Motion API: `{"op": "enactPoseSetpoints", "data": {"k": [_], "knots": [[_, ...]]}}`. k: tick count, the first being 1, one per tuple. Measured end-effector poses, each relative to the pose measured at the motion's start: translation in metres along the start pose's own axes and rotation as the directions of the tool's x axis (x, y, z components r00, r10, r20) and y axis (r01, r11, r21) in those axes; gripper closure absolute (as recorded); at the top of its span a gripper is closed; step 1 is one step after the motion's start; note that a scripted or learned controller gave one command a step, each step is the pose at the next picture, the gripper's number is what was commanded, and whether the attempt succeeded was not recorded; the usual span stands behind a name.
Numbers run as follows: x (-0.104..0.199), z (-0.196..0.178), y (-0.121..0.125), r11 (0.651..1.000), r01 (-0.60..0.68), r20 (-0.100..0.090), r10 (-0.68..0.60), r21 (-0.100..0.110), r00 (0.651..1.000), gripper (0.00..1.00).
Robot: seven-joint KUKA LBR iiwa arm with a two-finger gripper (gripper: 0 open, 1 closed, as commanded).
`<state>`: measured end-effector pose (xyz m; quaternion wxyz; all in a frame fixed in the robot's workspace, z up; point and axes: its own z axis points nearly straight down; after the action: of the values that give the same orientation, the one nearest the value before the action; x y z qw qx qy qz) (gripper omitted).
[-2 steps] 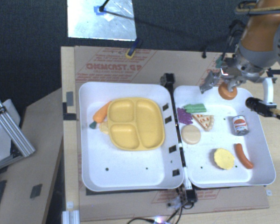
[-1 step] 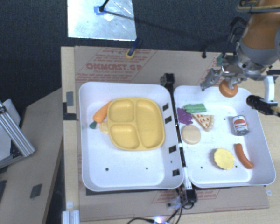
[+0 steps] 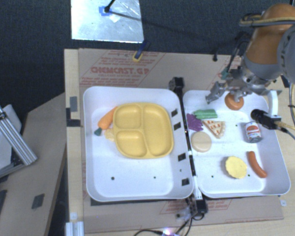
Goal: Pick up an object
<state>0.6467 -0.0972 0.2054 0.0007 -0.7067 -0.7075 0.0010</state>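
Gripper point(image 3: 221, 90): you are seeing it hanging over the far edge of the right bin point(image 3: 275, 181), just left of an orange round piece point(image 3: 234, 102) that lies in that bin's far corner. Whether it is wide or narrow cannot be told from this slant, and nothing is visibly caught in it. The desk point(image 3: 118, 65) is carrying a brown cardboard sheet with red print, and the two white bins are sitting on it side by side, their inner walls touching. A dark carpeted floor is surrounding the desk, a shiny metal plate point(image 3: 107, 13) is lying beyond the far edge, and a metal frame point(image 3: 7, 132) is standing at the left. In the left bin point(image 3: 96, 181) a yellow divided plate point(image 3: 140, 130) is lying near the middle, with a toy carrot point(image 3: 106, 119) touching its left rim. In the right bin you are looking at a green piece point(image 3: 205, 114), a purple piece point(image 3: 194, 122), a pizza slice point(image 3: 215, 128), a pale round disc point(image 3: 201, 141), a small can point(image 3: 253, 132), a yellow round piece point(image 3: 235, 166) and a sausage point(image 3: 256, 164), all lying apart from the gripper. The arm point(image 3: 270, 38) is reaching in from the right, its orange band arching above the wrist, which is tilting down and leftward toward the bin's far wall.
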Motion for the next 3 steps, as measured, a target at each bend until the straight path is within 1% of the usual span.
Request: {"op": "enactPoseSetpoints", "data": {"k": [1,2,3], "knots": [[-0.003,0.062,-0.002,1.000,0.000,-0.001,0.000,0.001,1.000,0.00],[-0.004,0.096,0.000,1.000,0.000,0.001,0.000,-0.009,1.000,0.00],[-0.003,0.087,0.000,1.000,0.000,0.000,0.000,-0.009,1.000,1.00]]}}
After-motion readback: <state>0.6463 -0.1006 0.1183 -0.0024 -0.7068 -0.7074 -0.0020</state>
